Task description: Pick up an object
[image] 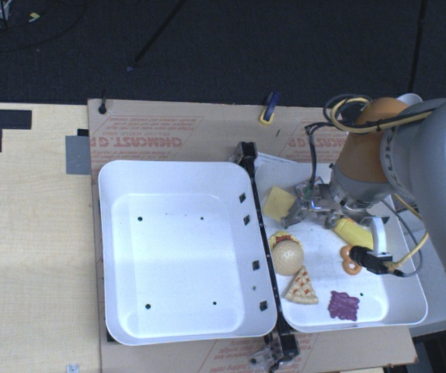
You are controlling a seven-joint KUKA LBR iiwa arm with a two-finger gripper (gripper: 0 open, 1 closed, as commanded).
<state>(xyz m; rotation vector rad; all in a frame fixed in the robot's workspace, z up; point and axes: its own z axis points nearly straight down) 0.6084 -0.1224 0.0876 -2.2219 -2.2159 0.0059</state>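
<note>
My gripper (pixel 310 206) is down inside the right bin (pixel 409 311), in its upper middle part. A yellow block (pixel 278 202) lies just to its left, close to it; I cannot make out whether they touch. A yellow oblong piece (pixel 353 232) lies right beside the gripper on its lower right. Below sit a round tan bun (pixel 287 255), a pizza slice (pixel 302 287), a small orange ring (pixel 350 259) and a purple bunch (pixel 343 305). The grey arm with its orange band (pixel 378 142) covers the bin's upper right.
The left bin (pixel 130 179) lies next to the right one, with a black divider (pixel 256 231) between them. Cables (pixel 398 261) loop from the wrist over the right bin's right side. A blue and yellow clip (pixel 268 109) sits at the board's far edge.
</note>
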